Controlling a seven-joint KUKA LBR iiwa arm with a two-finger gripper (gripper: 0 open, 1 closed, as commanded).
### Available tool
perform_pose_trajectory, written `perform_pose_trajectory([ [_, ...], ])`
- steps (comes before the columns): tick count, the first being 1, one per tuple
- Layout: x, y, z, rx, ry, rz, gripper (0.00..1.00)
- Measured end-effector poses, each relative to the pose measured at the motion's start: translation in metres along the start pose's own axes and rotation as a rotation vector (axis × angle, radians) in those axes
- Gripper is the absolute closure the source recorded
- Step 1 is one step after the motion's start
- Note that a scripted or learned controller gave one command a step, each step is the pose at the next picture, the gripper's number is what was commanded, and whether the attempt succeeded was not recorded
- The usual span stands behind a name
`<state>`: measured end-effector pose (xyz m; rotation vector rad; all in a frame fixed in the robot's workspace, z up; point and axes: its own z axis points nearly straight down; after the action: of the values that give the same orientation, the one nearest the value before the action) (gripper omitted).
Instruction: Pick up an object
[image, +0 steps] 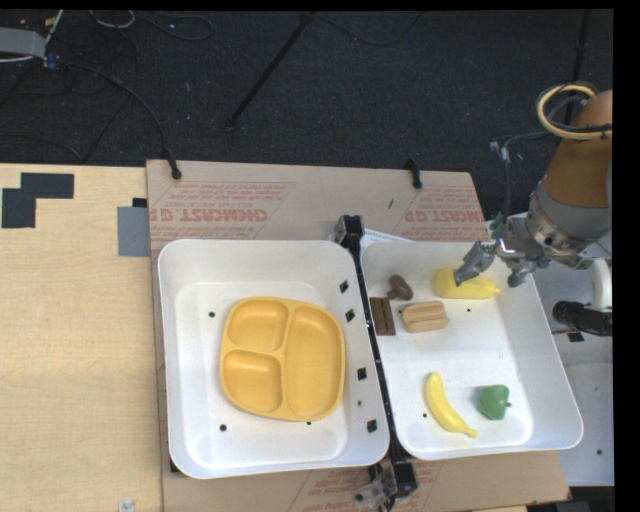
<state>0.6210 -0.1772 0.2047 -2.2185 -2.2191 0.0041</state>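
You have two white bins (180, 300) on printed cardboard (300, 205) over a wooden bench (70, 350), with dark floor and cables behind. Your gripper (497, 266) hangs spread and empty at the right bin's far edge; the yellow object (466, 286) lies just beside its nearer finger.

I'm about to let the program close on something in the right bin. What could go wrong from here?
The gripper hangs at the far right edge of the right white bin, just beside the pale yellow lumpy object. Risks:
1. The fingers look off to the object's right, so closing may only graze it.
2. A nudge could push it towards the tan wooden block.
3. The bin's rim is close; descending there may strike it.
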Motion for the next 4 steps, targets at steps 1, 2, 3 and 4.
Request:
perform_pose_trajectory([
  [1,-0.005,0.003,0.045,0.001,0.0,0.0,0.0],
  [2,-0.003,0.012,0.102,-0.002,0.0,-0.003,0.0],
  [3,-0.003,0.012,0.09,-0.001,0.0,-0.004,1.0],
  [4,-0.002,0.002,0.036,-0.003,0.0,0.001,1.0],
])
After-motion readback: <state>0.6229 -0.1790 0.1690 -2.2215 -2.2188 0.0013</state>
